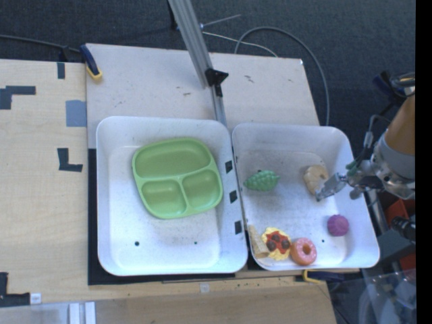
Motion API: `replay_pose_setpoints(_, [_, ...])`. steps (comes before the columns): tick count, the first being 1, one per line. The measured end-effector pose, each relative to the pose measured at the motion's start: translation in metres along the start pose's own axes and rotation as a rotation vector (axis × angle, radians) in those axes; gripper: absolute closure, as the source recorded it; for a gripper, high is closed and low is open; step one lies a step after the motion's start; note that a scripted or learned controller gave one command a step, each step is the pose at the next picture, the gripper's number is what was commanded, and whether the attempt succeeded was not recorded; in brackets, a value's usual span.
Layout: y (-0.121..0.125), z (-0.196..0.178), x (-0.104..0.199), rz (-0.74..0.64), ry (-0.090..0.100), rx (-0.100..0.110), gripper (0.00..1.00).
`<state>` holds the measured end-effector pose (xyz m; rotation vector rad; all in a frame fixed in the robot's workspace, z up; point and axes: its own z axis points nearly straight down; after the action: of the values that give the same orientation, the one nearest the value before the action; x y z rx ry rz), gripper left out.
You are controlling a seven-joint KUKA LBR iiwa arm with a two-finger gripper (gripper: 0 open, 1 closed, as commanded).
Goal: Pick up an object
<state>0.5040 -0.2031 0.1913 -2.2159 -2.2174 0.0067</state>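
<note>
The right bin (290, 132) holds several small objects. A green bumpy object (262, 180) lies left of centre, and a tan bread-like piece (314, 177) lies to its right. A purple ball (338, 225) sits near the right wall. A pizza slice (273, 242) and a pink-frosted donut (303, 251) lie by the front wall. My gripper (339, 191) hangs over the bin's right side, just right of the tan piece and above the purple ball. It is open, with nothing between its fingers.
The left bin (111, 201) holds a green divided plate (177, 177). A slanted metal pole (192, 32) comes down to the bins' shared back corner. A cable (283, 36) loops behind the right bin. The arm's orange band (405, 130) is at the right edge.
</note>
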Motion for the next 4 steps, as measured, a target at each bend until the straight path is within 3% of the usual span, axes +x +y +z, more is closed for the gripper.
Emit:
replay_pose_setpoints(2, [-0.009,0.102,0.005,0.0,-0.003,-0.007,0.0])
replay_pose_setpoints(3, [-0.01,0.091,0.006,-0.001,-0.001,-0.006,1.0])
replay_pose_setpoints(4, [-0.012,0.047,0.011,-0.001,-0.002,-0.009,1.0])
